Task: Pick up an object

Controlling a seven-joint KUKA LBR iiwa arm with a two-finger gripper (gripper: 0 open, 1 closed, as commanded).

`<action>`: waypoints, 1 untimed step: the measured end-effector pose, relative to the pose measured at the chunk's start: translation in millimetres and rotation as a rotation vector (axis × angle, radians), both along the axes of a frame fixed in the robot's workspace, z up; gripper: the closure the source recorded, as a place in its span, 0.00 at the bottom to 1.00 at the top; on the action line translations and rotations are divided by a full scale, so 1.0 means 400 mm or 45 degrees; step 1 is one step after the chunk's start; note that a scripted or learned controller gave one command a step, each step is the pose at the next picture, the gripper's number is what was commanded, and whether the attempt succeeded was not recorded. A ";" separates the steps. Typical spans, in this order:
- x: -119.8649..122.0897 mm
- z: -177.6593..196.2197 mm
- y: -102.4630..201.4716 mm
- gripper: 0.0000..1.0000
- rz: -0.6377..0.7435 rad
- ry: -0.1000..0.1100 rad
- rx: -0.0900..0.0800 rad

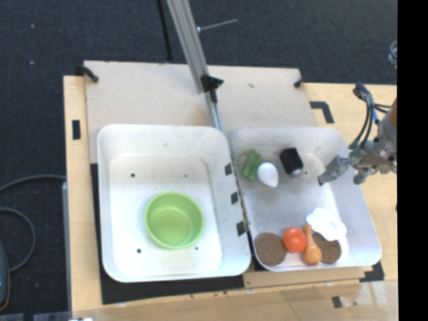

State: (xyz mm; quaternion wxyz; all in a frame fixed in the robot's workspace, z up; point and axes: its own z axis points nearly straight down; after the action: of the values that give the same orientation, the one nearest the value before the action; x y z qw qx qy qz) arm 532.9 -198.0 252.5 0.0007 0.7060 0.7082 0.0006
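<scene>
Nearest me, right bin (364, 219) front edge: brown discs (270, 247), red ball (294, 239), orange piece (311, 251), white lump (326, 223). Black block (291, 160), white egg (267, 174) farther back. Green bowl (174, 219) in left bin (117, 146). Gripper (348, 169) at right rim; I can't tell finger spread.

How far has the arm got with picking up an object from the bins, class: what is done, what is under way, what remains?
Done: nothing is lifted; the black block, white egg and red ball all lie in the right bin. Under way: the gripper sits at that bin's right edge, with nothing between its fingers. Left: close on an object and raise it. The green bowl sits in the left bin.
</scene>
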 end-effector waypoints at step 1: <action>0.000 0.000 0.000 0.00 0.000 -0.001 0.000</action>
State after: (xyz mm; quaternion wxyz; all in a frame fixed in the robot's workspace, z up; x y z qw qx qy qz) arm 532.9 -198.0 252.5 0.0008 0.7061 0.7081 0.0008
